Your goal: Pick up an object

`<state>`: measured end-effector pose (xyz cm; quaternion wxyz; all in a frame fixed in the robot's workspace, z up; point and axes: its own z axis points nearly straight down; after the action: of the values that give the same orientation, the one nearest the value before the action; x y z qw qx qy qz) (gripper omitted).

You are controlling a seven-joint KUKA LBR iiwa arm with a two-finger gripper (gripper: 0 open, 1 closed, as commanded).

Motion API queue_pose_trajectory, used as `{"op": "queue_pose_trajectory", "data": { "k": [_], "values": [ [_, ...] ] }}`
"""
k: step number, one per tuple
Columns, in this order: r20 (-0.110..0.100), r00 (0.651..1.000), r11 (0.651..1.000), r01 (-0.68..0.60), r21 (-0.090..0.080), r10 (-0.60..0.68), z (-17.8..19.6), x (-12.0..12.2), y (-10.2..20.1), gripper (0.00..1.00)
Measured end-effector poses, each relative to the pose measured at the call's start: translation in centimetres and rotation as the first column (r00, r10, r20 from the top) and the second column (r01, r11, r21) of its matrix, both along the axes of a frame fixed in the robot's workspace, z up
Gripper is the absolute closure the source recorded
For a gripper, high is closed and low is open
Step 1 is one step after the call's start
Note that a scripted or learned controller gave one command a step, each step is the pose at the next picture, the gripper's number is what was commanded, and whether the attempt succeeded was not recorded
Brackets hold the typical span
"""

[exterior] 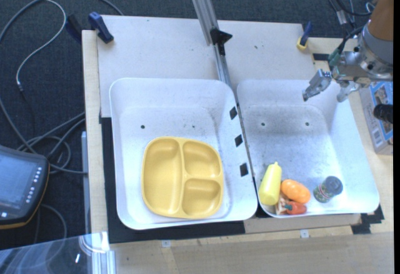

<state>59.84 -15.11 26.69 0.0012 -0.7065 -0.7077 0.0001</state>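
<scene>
— Camera view puts the gripper (pixel 329 87) up at the far right corner of the right bin (pixel 350 135), above its rim, with nothing between the fingers. They stand apart, one grey tip pointing toward the bin floor, the other out to the side.

— So it hasn't got anything yet?

— No. I'd call this the approach, before any reach down. Everything worth grabbing sits along the near edge of that same bin: a yellow bottle (pixel 270 183) lying at a slant, an orange fruit (pixel 295 191) just beside it, something small and red (pixel 289 207) tucked under the fruit at the rim, and a dark round can (pixel 327 189) a little apart to the right.

— And the other bin?

— The left bin (pixel 125 141) has a yellow divided plate (pixel 182 176), flat and wide. Poor pick for two fingers, I'd guess.

— What would it need to do next?

— Travel across the bin toward the near edge, line up over one item, then come down with the fingers spread. The can stands clear of its neighbours, so that looks the easier choice. The bottle and fruit touch or nearly touch, and a finger could land between them badly or push one against the bin wall.
</scene>
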Motion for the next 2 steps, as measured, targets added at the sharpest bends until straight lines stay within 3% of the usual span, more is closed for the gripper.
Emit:
{"op": "queue_pose_trajectory", "data": {
  "k": [1, 2],
  "values": [
    [0.000, 1.000, 1.000, 0.000, 0.000, 0.000, 0.0, 0.0, 0.0, 0.00],
    [-0.006, 1.000, 1.000, 0.003, 0.000, -0.003, -5.5, -0.6, -0.8, 0.00]
  ]
}}
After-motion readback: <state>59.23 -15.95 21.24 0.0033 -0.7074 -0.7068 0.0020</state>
